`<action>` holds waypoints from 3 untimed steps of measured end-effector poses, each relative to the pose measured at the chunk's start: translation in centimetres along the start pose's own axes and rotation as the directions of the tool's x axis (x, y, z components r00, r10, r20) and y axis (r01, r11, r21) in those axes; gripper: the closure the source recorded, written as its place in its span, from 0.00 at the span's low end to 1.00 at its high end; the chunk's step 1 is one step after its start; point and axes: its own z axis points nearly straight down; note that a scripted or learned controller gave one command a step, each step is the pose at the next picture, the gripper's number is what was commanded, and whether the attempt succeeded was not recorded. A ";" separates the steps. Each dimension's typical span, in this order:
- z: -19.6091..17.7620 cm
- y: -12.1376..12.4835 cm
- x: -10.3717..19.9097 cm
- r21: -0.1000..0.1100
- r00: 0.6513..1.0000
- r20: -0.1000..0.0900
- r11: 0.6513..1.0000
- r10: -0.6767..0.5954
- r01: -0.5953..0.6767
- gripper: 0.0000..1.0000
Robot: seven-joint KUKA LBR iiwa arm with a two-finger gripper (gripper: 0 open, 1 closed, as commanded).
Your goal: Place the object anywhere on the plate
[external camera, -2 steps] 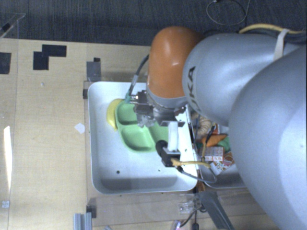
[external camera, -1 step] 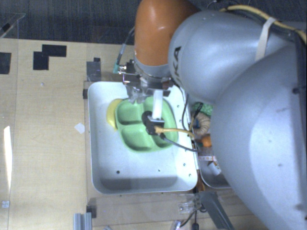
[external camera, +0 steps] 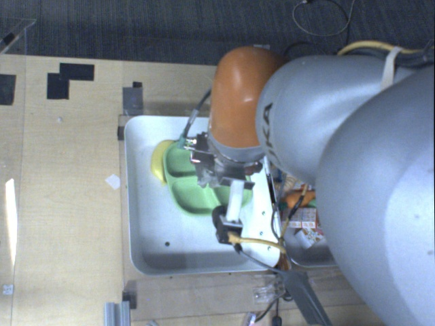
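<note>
The arm [external camera: 353,155] sweeps in from the right and blots out most of the scene, with its orange band [external camera: 238,94] sitting right over the left bin [external camera: 133,202]. The wrist hangs above the green plate [external camera: 185,197] and covers its right half. I cannot tell how the jaws stand, because they are tucked under the wrist. A yellow object [external camera: 158,161] peeks out at the plate's left rim, touching it. Whether it rests on the plate or just beside it is hard to make out, and part of it may be hidden.

The right bin [external camera: 314,253] is nearly all covered. Only a sliver shows, with an orange thing [external camera: 300,199] and a printed packet [external camera: 309,234] in it.

For open room, the left bin's front floor is bare white from the plate to the near wall, and a bare strip runs along its left wall. Beyond that wall, the pale desk [external camera: 68,195] lies open.
</note>
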 end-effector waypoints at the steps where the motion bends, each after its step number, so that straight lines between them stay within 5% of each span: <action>1: 0.0 0.0 0.0 0.000 1.000 0.000 1.000 0.001 -0.001 0.00; 2: -1.1 0.2 0.0 -0.002 1.000 -0.003 1.000 -0.001 0.001 1.00; 3: -1.1 0.2 0.0 -0.002 1.000 -0.003 1.000 0.000 0.000 0.00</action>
